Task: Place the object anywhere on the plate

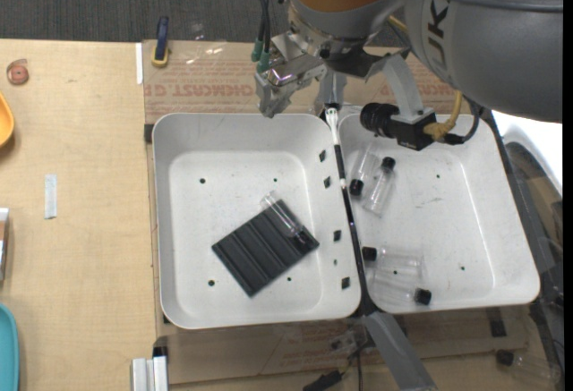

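A black ribbed plate [255, 253] lies flat in the left bin [179, 201], turned at an angle. A clear vial [285, 217] lies across the plate's far right corner, resting on it. My gripper [271, 103] hangs above the left bin's far rim, well apart from the plate and the vial. Nothing shows beneath it but the rim and cardboard.
The right bin [483, 228] holds several clear vials with black caps, one [383, 182] near the divider and one [400, 267] near the front. The arm's body and cables [421, 125] hang over its far side. A blue clamp [162, 33] stands on the cardboard behind.
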Motion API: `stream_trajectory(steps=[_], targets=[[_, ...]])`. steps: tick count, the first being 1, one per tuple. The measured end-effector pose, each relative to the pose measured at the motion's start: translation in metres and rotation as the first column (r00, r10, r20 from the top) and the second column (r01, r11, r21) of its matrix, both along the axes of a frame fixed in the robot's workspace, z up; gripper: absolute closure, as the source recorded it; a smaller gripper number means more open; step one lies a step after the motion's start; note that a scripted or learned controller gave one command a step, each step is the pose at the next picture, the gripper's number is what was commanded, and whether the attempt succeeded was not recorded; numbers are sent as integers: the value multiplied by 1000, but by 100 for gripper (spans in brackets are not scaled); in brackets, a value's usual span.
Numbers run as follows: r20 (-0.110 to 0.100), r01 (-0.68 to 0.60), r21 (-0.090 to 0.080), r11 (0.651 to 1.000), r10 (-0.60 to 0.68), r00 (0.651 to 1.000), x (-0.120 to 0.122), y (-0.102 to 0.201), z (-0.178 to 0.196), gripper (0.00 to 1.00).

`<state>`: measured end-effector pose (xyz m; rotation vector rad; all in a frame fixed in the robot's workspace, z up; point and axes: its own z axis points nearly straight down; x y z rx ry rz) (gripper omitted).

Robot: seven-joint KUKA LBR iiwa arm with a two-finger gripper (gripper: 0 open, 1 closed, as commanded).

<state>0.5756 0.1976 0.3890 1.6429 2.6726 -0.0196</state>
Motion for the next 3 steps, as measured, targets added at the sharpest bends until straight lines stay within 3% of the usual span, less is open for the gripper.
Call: stream_trajectory(steps=[1, 2, 3], targets=[[-1, -1, -3, 1000, 1, 1000, 1, 0, 8, 100], [3, -86, 11, 996, 86, 996, 1, 23, 52, 100], [2, -86, 8, 996, 86, 996, 2, 23, 60, 100]])
